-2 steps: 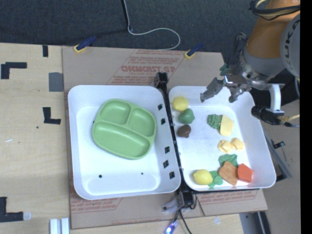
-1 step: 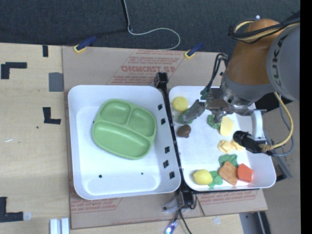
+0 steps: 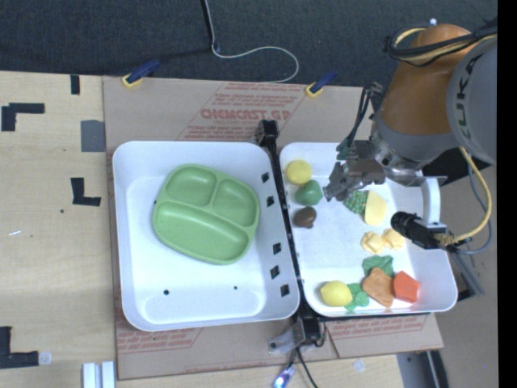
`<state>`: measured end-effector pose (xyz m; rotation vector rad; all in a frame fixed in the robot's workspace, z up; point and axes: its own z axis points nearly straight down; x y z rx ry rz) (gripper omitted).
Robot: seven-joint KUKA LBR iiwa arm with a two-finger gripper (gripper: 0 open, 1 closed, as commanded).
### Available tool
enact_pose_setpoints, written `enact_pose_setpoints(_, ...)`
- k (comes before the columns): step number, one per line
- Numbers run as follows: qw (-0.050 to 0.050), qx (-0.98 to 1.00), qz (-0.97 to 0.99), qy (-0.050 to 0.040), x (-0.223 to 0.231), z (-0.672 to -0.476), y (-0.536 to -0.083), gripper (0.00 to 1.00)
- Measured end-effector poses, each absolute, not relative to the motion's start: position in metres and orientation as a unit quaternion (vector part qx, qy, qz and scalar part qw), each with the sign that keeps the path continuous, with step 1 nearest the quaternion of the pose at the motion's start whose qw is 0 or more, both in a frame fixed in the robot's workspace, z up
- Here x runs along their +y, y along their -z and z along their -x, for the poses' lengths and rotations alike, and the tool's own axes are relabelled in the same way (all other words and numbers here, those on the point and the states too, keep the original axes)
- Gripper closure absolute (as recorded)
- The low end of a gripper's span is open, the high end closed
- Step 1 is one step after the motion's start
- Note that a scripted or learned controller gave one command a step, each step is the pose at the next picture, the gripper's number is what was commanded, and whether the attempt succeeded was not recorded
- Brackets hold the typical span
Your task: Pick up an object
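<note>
My gripper (image 3: 343,186) hangs over the upper middle of the right bin (image 3: 339,253), its dark fingers pointing down and left. It sits just right of a green round toy (image 3: 308,192) and a yellow ball (image 3: 298,170). A brown piece (image 3: 304,215) lies below those. A dark green leafy piece (image 3: 355,201) and a pale yellow block (image 3: 376,208) lie right under the gripper's lower side. I see nothing clearly between the fingers.
The left bin (image 3: 137,241) holds a green divided plate (image 3: 207,212). At the right bin's lower end lie a yellow lemon (image 3: 336,293), an orange piece (image 3: 378,285), a red block (image 3: 405,287), green leaves (image 3: 377,264) and pale yellow bits (image 3: 382,239).
</note>
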<state>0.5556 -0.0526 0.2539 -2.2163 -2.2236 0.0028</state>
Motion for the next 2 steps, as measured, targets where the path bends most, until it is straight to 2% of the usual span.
enact_pose_setpoints(1,-0.004,-0.710,0.704,0.0056,-0.011,-0.521,-0.402,1.00)
enact_pose_setpoints(2,0.001,-0.709,0.705,-0.0003,0.030,-0.482,-0.403,1.00)
